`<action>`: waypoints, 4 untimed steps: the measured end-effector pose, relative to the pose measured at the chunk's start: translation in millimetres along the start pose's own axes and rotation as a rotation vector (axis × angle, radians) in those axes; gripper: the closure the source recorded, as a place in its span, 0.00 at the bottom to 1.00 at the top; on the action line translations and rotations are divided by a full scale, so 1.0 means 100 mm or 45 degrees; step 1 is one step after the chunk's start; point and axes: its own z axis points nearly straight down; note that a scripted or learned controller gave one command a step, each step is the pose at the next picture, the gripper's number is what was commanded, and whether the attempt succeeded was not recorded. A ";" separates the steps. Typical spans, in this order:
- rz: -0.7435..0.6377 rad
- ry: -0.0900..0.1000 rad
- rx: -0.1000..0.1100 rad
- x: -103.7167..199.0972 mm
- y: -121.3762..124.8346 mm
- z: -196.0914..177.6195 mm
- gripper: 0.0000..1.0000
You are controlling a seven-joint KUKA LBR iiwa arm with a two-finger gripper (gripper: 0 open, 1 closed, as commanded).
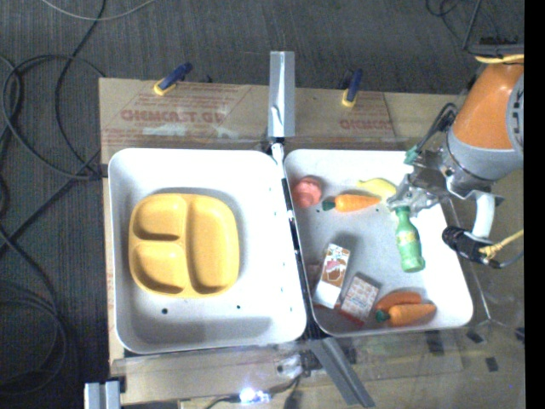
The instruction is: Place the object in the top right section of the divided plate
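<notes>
We look down on two shallow white plastic bins set side by side on a cardboard-covered bench. The left bin holds a yellow divided plate with rounded corners, lying flat toward the bin's left half; its sections are bare. It sits well apart from every other object.

The right bin carries the loose items. At its far left we note a small pinkish-red round fruit, and just beside it, to the right, an orange toy carrot with a green top. A pale yellow banana-like piece lies just beyond the carrot. Toward the near side stand a small white-and-brown carton and a flat reddish-brown packet, touching or nearly so. At the near right lie two more orange carrots, side by side.

The grey arm with its orange band reaches in from the right. Its two-finger gripper hangs over the far right part of the right bin, right at the cap end of a green plastic bottle. The bottle lies tilted, neck toward the far side, body toward us. We cannot tell whether the claw is open, closed, or clamped on the neck.

Two blue-and-yellow clamps pin the cardboard's far edge.
</notes>
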 end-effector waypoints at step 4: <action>-0.185 0.001 0.001 2.71 0.16 -0.53 1.00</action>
